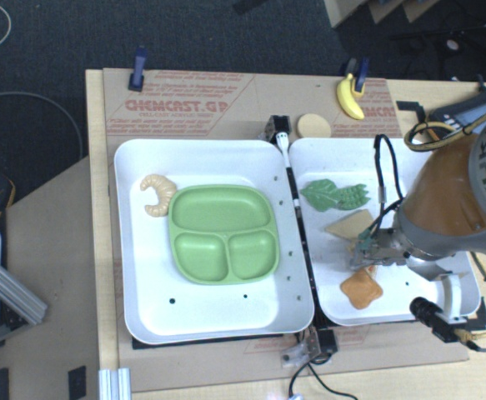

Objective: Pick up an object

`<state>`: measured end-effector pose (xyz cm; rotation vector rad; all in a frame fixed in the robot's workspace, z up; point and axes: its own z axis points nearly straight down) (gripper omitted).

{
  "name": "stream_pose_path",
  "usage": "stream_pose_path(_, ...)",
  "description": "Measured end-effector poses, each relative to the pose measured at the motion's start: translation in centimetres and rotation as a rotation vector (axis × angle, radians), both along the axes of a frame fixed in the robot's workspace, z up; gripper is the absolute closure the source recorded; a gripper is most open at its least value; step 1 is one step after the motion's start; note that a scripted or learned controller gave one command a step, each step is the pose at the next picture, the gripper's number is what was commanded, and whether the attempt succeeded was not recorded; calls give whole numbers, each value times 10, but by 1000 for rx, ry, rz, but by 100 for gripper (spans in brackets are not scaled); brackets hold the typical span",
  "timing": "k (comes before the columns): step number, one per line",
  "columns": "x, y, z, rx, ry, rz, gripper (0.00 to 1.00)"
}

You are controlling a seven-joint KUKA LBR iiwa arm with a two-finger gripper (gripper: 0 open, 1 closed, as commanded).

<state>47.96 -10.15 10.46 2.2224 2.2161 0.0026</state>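
Toy food fills the right-hand shallow white bin (pixel 330 152), and the piece nearest the two-finger gripper (pixel 369 252) is a small golden-brown nugget-shaped lump (pixel 361 289) lying just below the fingertips, near the bin's front wall. From where I stand I cannot tell how the gripper is set or whether it has anything; the wrist hides it. The lump looks light, stiff and slightly rounded, probably moulded plastic, so I would expect it to skid or roll unless pinched squarely across its narrower width. Just above the gripper lies a flat tan wedge (pixel 348 222), thin and hard to get under, and beyond it a floppy-looking green leafy piece (pixel 333 195). The left white bin (pixel 134 223) holds a pale green three-compartment plate (pixel 222 233) with a beige croissant-shaped toy (pixel 158 194) beside it.
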Motion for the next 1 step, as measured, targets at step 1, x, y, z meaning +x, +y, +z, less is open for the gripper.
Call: stream_pose_path(1, 0, 0, 10, -1, -1, -1, 100)
